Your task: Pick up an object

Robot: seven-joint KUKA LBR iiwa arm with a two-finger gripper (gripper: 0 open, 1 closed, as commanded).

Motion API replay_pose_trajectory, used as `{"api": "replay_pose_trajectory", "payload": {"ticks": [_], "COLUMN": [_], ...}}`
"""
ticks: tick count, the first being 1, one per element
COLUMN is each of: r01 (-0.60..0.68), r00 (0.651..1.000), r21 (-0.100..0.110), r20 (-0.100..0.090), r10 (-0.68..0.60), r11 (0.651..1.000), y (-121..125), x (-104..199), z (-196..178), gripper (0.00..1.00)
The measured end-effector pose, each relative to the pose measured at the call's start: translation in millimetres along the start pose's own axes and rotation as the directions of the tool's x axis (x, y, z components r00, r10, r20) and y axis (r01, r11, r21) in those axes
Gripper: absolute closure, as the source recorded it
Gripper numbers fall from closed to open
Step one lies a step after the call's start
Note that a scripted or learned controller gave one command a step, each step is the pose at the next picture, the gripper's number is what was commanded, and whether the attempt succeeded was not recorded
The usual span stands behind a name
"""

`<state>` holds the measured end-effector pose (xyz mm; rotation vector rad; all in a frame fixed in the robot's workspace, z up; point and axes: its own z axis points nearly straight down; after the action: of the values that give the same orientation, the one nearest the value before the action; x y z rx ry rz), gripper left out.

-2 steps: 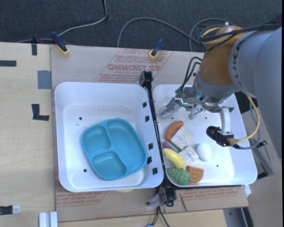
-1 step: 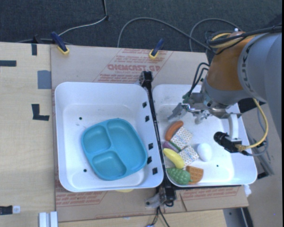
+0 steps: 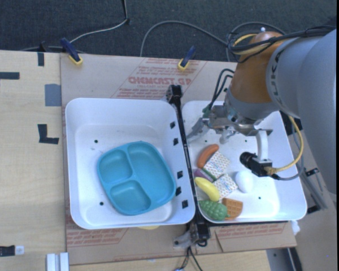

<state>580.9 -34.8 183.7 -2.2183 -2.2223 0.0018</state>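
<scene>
Orange and red in colour, a small sausage-shaped toy (image 3: 208,154) lies in the right bin (image 3: 288,176), near the wall that this bin shares with the left one. Just below it is a white packet with small coloured dots (image 3: 217,164), and a second such packet (image 3: 225,184) lies lower still. A yellow banana toy (image 3: 207,188) is beside them, then a green bumpy toy (image 3: 214,210) and an orange waffle-like piece (image 3: 233,207) touching each other at the bin's near edge. A white rounded object (image 3: 244,180) rests a little to the right of the packets.

The hand (image 3: 214,127) hovers above the upper part of this bin, over the sausage toy and apart from it. Its fingers look spread, one pointing to the dividing wall, and nothing is seen between them. The grey arm (image 3: 305,66) with its orange band (image 3: 251,78) comes in from the right.

The left bin (image 3: 82,123) holds a blue tray with three compartments (image 3: 135,176), lying flat and turned at a slant.

Both bins stand on a brown cardboard sheet with red printing (image 3: 152,78), fixed by two yellow-and-blue clamps (image 3: 72,52). The cardboard lies on a pale wooden worktop (image 3: 22,168) that bears dark tape marks. Behind it is dark grey carpet (image 3: 56,10), with thin cables (image 3: 124,16) running across.
</scene>
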Motion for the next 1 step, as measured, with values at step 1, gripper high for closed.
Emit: {"api": "replay_pose_trajectory", "payload": {"ticks": [1], "r01": [-0.001], "r00": [1.0], "r21": [-0.001], "r20": [0.001], "r10": [0.001], "r11": [1.0], "y": [45.3], "x": [-24.5], "z": [-0.4], "gripper": [0.0]}}
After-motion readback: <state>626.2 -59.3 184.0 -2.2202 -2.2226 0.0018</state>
